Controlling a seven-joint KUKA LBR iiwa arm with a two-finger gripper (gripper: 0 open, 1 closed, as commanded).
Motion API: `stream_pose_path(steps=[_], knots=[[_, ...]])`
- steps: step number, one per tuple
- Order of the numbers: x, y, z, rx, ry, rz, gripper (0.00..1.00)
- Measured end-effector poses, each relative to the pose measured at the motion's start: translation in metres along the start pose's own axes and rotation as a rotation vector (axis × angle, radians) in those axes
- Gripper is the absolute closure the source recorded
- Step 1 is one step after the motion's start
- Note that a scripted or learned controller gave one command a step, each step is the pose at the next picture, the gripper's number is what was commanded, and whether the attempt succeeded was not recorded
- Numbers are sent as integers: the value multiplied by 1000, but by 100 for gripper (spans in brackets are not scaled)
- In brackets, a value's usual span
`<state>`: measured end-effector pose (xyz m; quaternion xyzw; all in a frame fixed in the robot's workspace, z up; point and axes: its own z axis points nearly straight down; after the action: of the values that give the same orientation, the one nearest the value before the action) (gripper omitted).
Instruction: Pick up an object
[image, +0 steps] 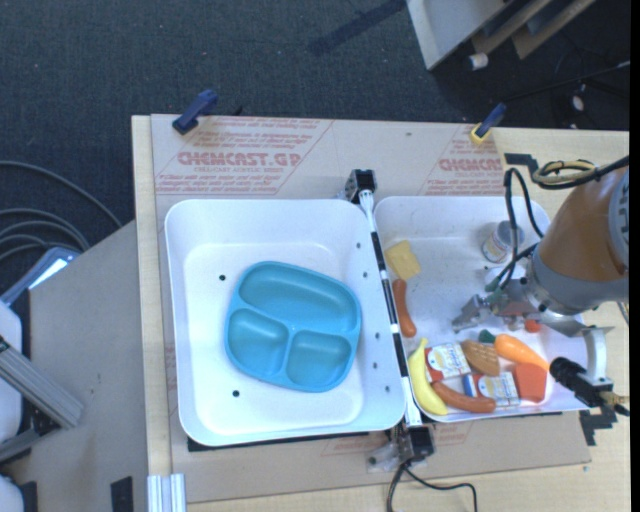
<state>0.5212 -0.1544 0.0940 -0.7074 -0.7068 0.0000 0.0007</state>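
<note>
**Arm low over the right bin, toy food piled at its near corner**

From the overhead camera: two shallow white bins sit side by side on a pale board printed with red lettering. The left bin (190, 300) is smooth moulded plastic with rounded corners, and in it lies a glossy blue divided plate (292, 326), three compartments, softly rounded outline, flat on the floor of the bin.

Over to the right bin (440, 215), and here is where the objects are. A yellow wedge like a block of cheese (404, 260) lies near the dividing wall. Just below it, a slim red-orange sausage (404, 308) runs along that wall. At the near corner there is a crowded heap: a curved yellow banana (424, 381), a second sausage (463, 399) touching it, a printed white carton (452, 362), a tan ridged piece (481, 356) and a bright orange carrot shape (523, 351), all packed together.

The arm (590, 245) comes in from the right, grey with its orange band, black cables looping above. The gripper (488, 308) points down and left into the bin, above the heap, near the bin floor. Its metal tip is small and blurred; I cannot tell how far it is open, nor whether it has anything in it.
</note>
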Motion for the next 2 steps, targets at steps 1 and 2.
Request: stream_pose_path(steps=[1, 2], knots=[[-1, -43, 10, 0, -1, 0, 0], [0, -42, 0, -1, -1, 1, 100]])
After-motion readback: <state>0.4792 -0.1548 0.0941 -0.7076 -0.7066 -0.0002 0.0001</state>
